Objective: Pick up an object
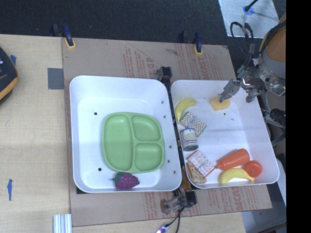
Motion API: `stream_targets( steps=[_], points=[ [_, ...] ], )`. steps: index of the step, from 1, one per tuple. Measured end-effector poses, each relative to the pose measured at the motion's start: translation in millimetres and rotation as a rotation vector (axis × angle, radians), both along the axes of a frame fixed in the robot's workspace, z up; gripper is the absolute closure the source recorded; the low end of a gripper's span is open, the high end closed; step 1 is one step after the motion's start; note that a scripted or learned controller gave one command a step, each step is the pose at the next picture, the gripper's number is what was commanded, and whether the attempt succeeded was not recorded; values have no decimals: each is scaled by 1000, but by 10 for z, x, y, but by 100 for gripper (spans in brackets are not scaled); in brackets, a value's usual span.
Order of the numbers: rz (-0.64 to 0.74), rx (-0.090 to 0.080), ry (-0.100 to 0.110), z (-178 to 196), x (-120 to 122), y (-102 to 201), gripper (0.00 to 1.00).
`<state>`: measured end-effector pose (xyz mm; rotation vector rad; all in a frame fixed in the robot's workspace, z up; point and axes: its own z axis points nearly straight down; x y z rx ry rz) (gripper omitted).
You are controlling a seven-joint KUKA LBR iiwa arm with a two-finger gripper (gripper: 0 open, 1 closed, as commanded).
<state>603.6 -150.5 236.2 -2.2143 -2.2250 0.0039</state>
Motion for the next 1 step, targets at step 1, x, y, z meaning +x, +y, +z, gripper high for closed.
stream_targets(
  steps=[1],
  points=[
    [1,-1,0,-667,524,581,0]
  ],
)
